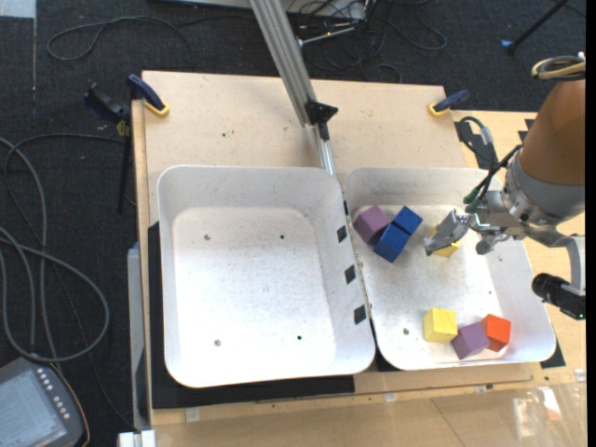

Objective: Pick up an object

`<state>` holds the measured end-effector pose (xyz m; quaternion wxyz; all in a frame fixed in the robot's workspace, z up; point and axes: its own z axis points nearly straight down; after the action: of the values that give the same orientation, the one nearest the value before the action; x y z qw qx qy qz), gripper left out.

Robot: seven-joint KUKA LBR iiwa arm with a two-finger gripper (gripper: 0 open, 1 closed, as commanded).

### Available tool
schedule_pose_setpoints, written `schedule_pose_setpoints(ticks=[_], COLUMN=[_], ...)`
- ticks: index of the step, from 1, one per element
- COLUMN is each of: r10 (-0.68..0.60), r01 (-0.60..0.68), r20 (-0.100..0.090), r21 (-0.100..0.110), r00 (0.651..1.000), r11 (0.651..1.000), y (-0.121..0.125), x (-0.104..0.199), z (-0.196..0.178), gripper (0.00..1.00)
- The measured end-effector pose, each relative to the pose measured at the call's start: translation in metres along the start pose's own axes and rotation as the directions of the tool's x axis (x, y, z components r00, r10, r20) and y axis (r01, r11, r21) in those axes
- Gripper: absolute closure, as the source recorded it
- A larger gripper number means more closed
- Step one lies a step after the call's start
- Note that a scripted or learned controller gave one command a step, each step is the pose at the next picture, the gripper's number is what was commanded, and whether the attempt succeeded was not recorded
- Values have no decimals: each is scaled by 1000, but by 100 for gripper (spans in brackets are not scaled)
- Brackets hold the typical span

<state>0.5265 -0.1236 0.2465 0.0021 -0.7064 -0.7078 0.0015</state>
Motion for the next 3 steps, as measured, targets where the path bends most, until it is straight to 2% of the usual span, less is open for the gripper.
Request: schedule_pose_setpoints(ticks=[1, 2, 3], r10=[2, 3, 3], r01=[-2, -3, -3], r20=[1, 1, -1], r21=[-5, -1, 2], r00=[1000, 1000, 1000], r11=[1000, 1000, 1000], y=[1, 3, 2], x=[0, -4, -1], z=[-2, 42, 106], gripper=[0, 0, 0])
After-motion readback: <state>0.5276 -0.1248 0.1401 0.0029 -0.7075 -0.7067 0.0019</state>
